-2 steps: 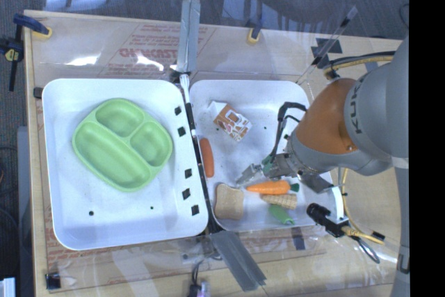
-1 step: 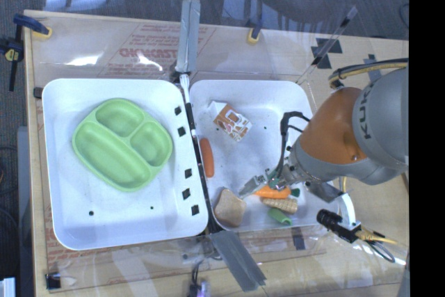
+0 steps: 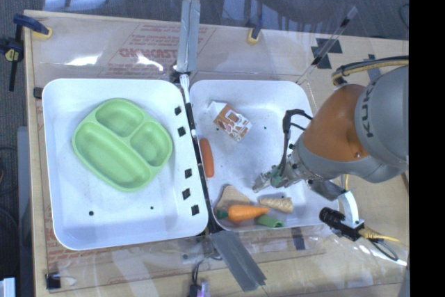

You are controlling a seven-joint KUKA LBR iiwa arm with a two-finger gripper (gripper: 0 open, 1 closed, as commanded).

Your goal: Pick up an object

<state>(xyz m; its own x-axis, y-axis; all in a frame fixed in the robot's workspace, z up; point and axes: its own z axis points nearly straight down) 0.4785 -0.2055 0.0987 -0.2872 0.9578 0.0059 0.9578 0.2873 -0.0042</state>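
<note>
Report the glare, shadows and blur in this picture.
Camera view: window-like glare streaks the clear sheeting above the bins; the green plate is evenly lit and sharp, with soft shadows only; the gripper looks small and slightly blurred.

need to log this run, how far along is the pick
Done: the arm has reached into the right bin, with its hand low near the bin floor, just above the cone. In hand: nothing that can be seen between the fingers. Left: the grasp and lift. The carrot, sausage and packet lie in the bin; the green plate sits in the left bin.
</note>
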